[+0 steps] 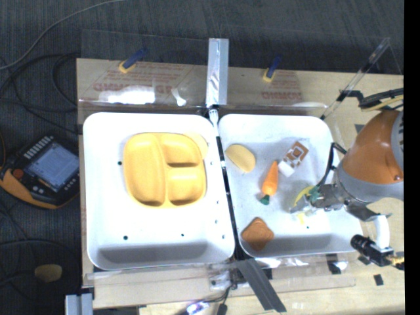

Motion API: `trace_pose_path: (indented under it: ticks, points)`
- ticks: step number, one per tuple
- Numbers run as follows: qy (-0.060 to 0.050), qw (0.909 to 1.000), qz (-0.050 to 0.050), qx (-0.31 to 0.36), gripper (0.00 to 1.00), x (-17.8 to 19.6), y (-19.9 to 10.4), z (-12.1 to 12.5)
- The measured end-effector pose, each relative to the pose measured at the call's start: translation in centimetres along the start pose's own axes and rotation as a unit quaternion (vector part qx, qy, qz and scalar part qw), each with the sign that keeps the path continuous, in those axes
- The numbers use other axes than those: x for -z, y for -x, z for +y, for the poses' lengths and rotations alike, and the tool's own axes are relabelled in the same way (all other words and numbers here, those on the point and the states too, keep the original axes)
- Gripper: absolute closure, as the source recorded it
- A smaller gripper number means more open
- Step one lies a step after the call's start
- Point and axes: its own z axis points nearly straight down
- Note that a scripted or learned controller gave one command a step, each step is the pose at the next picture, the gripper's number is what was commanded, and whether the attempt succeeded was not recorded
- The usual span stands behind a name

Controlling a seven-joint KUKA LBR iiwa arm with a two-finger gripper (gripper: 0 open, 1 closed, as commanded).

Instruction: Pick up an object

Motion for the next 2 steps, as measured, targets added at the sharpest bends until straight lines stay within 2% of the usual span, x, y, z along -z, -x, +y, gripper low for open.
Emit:
trace_pose_path:
  ticks: [1,2]
  points:
    - [0.001,0.9977,-0.001,-0.067,1.00,0.1,0.2,0.0]
    - [0.000,0.9943,-0.002,-0.107,1.00,9.5,-5.8,4.5]
